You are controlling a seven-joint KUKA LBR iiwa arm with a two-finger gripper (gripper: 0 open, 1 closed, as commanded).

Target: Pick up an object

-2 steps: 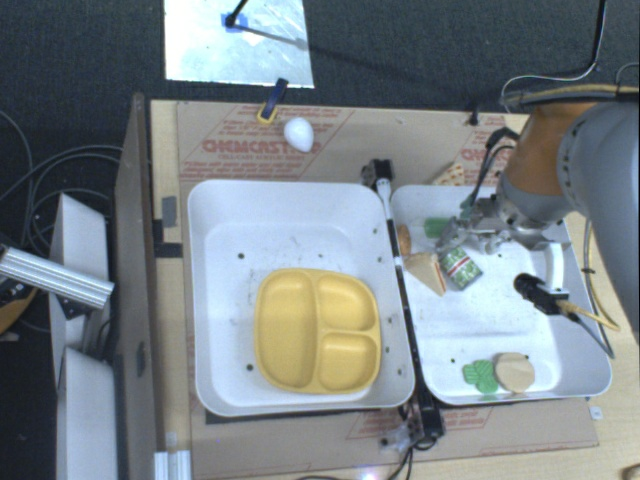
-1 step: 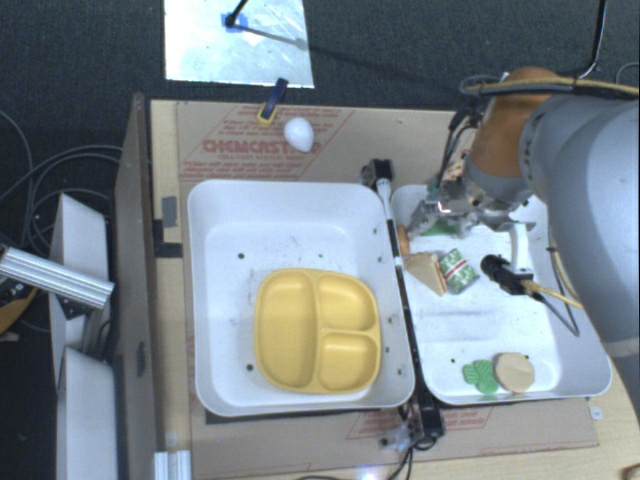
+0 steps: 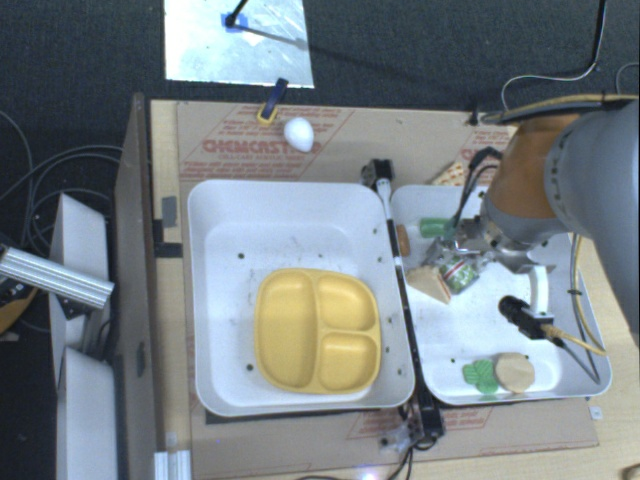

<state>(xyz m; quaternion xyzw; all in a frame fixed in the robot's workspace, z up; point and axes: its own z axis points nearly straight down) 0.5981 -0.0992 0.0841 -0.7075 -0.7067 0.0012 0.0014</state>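
Can (image 3: 462, 273) lies right under my claw (image 3: 453, 253), on its side and tilted, in the bin (image 3: 455, 353) I'm reaching into. Can't tell if the claw is wide or narrow, and I see nothing clearly clamped, so I'm not calling it held.

My read on handling:
- small, probably light
- stiff wall, so it should take a firm squeeze
- smooth, round, labelled body: likely slippery and may roll out
- best hold looks like across the round body at mid-length, not on the ends

Wedge (image 3: 428, 284), tan, is just beside the can on the side toward the other bin (image 3: 300, 230), possibly touching it. It could get pinched along with the can or block a clean close.

Green piece (image 3: 433, 228) is near the claw, toward the far rim.

Disc (image 3: 516, 371) and green lump (image 3: 481, 376) touch each other, well apart from the claw by the near rim.

Plate (image 3: 318, 328), yellow, sits in the other bin and is out of play.
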